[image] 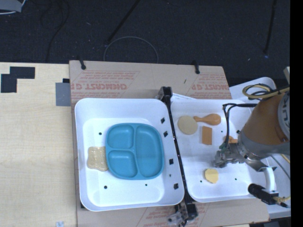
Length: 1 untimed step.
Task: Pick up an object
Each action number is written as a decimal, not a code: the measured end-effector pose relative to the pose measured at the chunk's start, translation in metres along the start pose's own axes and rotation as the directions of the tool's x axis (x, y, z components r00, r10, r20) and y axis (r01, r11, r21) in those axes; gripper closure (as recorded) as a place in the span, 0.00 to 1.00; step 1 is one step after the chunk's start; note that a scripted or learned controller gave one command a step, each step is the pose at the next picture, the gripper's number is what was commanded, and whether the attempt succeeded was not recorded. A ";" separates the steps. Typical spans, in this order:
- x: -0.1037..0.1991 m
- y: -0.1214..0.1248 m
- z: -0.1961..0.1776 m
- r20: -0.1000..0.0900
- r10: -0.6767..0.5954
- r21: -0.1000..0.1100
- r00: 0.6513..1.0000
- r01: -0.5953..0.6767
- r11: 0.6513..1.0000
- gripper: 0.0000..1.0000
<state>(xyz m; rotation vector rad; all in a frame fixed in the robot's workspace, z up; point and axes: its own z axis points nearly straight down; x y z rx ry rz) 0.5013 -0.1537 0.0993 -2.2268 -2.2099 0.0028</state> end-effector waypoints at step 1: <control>-0.008 0.008 -0.054 0.003 -0.008 -0.007 1.000 0.008 1.000 1.00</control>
